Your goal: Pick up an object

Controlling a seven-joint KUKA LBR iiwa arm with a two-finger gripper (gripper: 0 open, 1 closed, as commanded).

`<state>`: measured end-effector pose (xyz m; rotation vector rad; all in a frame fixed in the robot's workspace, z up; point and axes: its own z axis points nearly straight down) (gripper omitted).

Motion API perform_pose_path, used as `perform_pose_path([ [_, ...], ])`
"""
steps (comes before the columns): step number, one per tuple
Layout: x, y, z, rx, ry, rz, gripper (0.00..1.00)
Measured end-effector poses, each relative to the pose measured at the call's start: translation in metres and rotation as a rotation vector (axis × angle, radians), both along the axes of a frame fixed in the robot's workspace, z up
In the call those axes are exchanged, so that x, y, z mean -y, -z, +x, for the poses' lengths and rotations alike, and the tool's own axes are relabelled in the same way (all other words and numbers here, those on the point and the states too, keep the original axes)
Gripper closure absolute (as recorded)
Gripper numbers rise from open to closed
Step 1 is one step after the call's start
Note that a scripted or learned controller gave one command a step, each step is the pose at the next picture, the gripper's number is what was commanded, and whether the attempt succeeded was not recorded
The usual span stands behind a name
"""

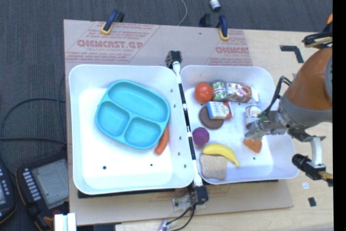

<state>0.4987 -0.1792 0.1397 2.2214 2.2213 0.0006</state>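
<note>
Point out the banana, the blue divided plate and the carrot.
banana (221, 152): camera view, middle of its curved yellow body.
blue divided plate (133, 114): camera view, ridge where its three compartments meet.
carrot (162, 142): camera view, middle of its orange length.

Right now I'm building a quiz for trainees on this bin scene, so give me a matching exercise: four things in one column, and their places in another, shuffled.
Things:
1. carrot
2. banana
3. tomato
4. claw

Places:
A. top left corner area of the right bin
B. left bin, beside the blue divided plate
C. over the right bin's right side, above an orange piece
D. right bin, just above the bread slice

Pairs: 1-B, 2-D, 3-A, 4-C
</note>
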Motion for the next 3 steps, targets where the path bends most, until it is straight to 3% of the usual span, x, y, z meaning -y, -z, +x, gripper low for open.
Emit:
perform_pose_path([
  [1,0.000,0.000,0.000,0.000,0.000,0.000,0.00],
  [2,-0.033,0.047,-0.010,0.022,0.005,-0.016,0.00],
  [3,-0.030,0.034,-0.006,0.034,0.006,-0.023,1.00],
])
